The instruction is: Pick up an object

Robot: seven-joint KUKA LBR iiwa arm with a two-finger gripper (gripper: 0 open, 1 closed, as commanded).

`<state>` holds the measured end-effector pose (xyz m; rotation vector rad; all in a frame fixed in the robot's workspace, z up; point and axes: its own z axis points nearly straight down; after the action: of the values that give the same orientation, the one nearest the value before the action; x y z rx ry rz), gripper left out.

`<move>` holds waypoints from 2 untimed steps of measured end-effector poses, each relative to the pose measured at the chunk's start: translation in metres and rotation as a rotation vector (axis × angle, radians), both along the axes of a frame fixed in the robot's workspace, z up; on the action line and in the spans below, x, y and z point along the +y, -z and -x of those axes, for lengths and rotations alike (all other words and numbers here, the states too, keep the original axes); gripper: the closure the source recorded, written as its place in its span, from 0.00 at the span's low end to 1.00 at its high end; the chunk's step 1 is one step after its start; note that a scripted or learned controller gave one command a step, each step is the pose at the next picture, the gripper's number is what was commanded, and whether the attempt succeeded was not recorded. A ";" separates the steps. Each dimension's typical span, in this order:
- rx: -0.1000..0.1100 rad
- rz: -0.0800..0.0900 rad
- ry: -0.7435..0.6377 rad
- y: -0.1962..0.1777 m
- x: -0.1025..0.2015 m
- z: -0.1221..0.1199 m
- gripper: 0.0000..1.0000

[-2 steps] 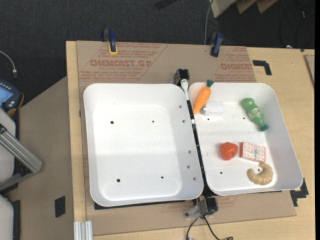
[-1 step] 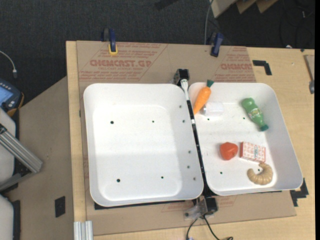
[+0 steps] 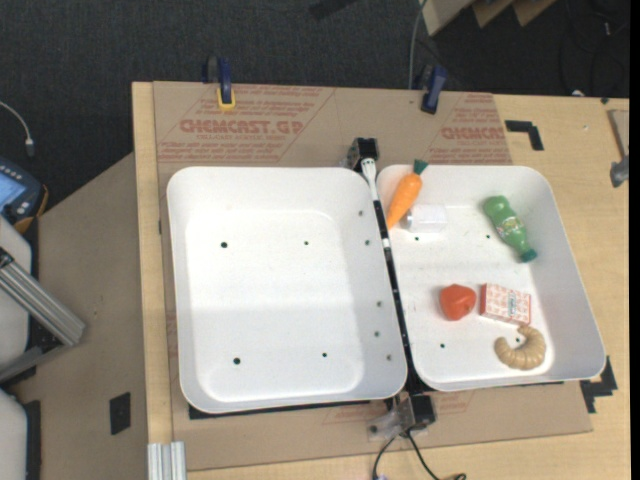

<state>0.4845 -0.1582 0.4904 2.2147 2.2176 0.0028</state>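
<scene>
- No pose can be given for the arm at this moment: nothing can be told of its reach, height or wrist angle.
- No state can be given for the end effector.

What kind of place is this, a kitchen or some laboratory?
Most likely a robotics lab bench, not a kitchen: two white bins sit on a board held by clamps, and the carrot, green bottle and other items look like toys.

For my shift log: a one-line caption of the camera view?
Right bin holds carrot, green bottle, red block, patterned card and croissant.
</scene>
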 end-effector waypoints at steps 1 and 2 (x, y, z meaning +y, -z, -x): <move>-0.005 0.003 -0.001 -0.011 0.000 -0.001 1.00; -0.004 0.002 -0.001 -0.011 0.000 -0.001 0.00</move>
<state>0.4853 -0.1583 0.5011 2.2104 2.2154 0.0047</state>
